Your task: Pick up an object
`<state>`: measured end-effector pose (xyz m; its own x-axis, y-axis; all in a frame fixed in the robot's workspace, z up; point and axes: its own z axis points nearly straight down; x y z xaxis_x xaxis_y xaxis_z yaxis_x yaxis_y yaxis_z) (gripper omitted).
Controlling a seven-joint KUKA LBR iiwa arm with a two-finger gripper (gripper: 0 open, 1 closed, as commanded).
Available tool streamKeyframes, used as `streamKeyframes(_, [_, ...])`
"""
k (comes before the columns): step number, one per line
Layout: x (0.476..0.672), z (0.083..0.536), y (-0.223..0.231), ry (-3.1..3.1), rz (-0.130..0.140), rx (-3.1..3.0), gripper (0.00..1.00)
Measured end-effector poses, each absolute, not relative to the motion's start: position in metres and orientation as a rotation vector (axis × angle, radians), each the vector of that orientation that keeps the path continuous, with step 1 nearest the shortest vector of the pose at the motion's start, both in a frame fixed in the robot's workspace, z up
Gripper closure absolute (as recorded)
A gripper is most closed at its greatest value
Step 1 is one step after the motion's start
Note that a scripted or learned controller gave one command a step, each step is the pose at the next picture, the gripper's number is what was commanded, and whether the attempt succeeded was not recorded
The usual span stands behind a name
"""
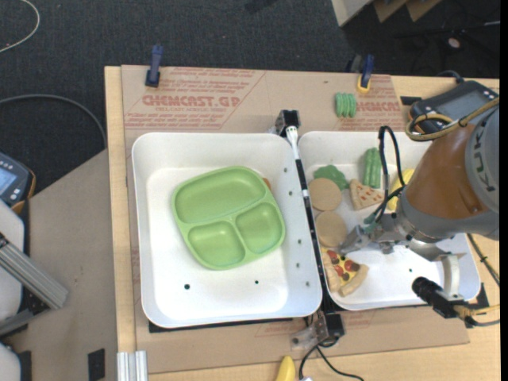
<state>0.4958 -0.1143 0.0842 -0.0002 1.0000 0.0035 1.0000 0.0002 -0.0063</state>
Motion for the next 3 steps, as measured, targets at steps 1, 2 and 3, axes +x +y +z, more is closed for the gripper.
streamKeyframes(1, [0.499,0.094,-0.117,-2.221,-0.001,-2.224,1.0])
streamKeyframes(2, [0.571,0.191,-0.043,-2.24,-0.017,-2.218,1.0])
streamKeyframes(3, [0.505,0.356,0.03,-2.235,-0.016,-2.216,1.0])
